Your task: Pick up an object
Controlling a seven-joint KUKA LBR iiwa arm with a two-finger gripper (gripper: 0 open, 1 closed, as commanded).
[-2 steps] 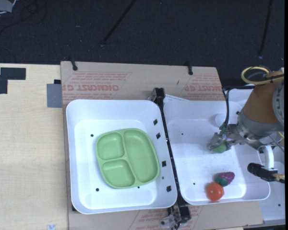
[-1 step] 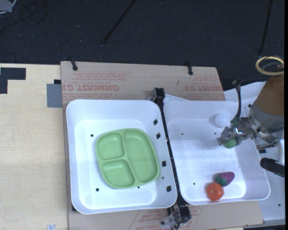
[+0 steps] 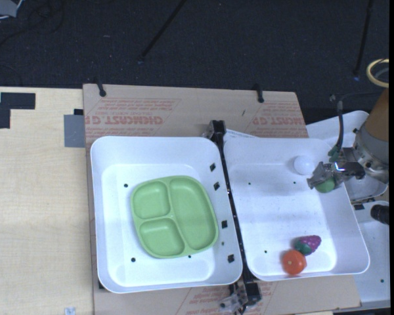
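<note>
A small green object [image 3: 326, 185] sits at the tip of the tool [image 3: 323, 178], over the right rim of the right bin [image 3: 269, 209]. The tool's fingers appear to close around it, one grey finger on its left side, though the grip is small and partly blurred. A white ball [image 3: 303, 165] lies just to the left of the tool, inside the same bin near its far right corner. Near the front right corner of that bin rest a purple and green object [image 3: 308, 243] and, touching it on the near side, an orange round object [image 3: 293, 262]. The left bin [image 3: 111, 176] holds a pale green divided plate [image 3: 174, 215] with three compartments, lying flat near the bin's centre. Both bins stand on a cardboard sheet [image 3: 184, 113] on the counter [image 3: 33, 209]. The arm [image 3: 374, 143] enters from the right and is cut off by the frame edge, so its upper part cannot be made out.
</note>
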